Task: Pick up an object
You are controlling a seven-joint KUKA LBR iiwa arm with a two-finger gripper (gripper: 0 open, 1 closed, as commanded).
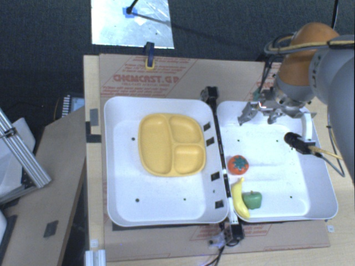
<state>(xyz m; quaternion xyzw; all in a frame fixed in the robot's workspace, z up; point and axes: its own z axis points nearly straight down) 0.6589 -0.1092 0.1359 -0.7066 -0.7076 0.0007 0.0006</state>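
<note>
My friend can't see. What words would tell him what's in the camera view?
A grey robot arm's gripper hangs over the far end of the right white bin. Nearer in that bin lie a red tomato, a yellow banana and a green fruit; the left bin holds a yellow divided plate.

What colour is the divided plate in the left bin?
The plate is yellow, clearest in the camera view.

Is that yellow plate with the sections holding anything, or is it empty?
Empty. All three compartments of the yellow plate show bare; the tomato, banana and green fruit lie in the right bin.
</note>
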